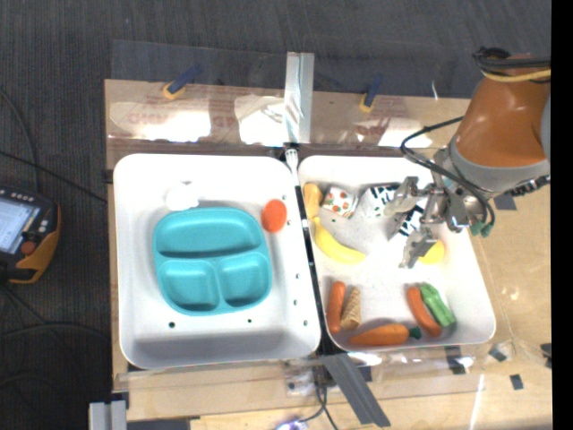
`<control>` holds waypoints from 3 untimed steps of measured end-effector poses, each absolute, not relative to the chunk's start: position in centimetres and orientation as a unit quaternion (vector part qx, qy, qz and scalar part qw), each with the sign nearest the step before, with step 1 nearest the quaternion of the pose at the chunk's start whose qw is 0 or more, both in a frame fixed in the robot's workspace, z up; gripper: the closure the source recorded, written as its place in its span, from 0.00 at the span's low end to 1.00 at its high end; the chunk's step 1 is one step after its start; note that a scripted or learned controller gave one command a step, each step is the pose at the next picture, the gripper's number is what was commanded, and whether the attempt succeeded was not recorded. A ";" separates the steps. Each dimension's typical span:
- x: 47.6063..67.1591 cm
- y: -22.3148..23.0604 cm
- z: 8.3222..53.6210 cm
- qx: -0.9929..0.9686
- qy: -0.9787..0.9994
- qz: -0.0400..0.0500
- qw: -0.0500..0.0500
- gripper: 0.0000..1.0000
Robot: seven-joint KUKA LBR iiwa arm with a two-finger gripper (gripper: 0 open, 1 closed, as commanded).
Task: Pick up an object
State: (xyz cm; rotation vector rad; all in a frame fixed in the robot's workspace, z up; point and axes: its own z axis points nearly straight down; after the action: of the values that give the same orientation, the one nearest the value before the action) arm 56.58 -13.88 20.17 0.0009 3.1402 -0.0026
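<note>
My gripper (pixel 405 243) hangs over the right bin (pixel 474 280), toward its far right part, with its fingers spread and nothing between them. A small yellow lemon-like piece (pixel 434 253) lies just to the right of the fingertips, partly covered by the gripper. A black-and-white patterned item (pixel 383 199) sits just left of the gripper. A yellow banana (pixel 337 245) lies further left on the bin floor. The grey arm with its orange band (pixel 501 128) comes in from the upper right.
The right bin also holds a spotted toy (pixel 338 202), carrots (pixel 380 334), a cone (pixel 351 306), and an orange and green piece (pixel 430 305) along the near side. In the left bin (pixel 134 330) sit a teal divided plate (pixel 213 258) and an orange ball (pixel 274 214).
</note>
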 end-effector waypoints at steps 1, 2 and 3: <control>50.8 -17.6 10.7 -0.037 0.999 0.000 -0.001 0.00; 50.9 -17.6 9.0 -0.024 1.000 -0.001 0.003 0.00; 50.0 -19.7 9.2 -0.062 0.998 -0.002 0.011 0.00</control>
State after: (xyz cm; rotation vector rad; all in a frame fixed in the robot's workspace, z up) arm 50.01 -19.74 9.22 -0.1925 3.1131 -0.0069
